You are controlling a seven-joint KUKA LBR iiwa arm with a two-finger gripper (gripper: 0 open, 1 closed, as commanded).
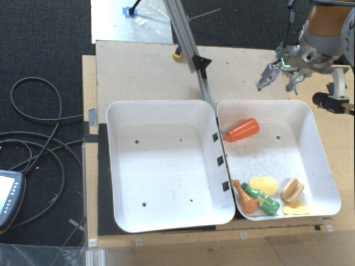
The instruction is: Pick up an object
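My gripper (279,81) hangs above the far rim of the right bin (316,134), its two fingers spread open with nothing between them. In that bin an orange-red bottle-shaped toy (242,130) lies near the far left corner. Along the near edge sit an orange carrot-like piece (244,199), a green bottle-shaped toy (262,200), a yellow rounded piece (264,185), a tan bread-like piece (292,189) and a flat yellow piece (296,208). The gripper is well above and behind all of them.
The left bin (161,165) adjoins the right one along a shared divider. A slanted metal pole (186,32) crosses the bench behind the bins. Cables and a pendant (8,195) lie on the dark floor at left.
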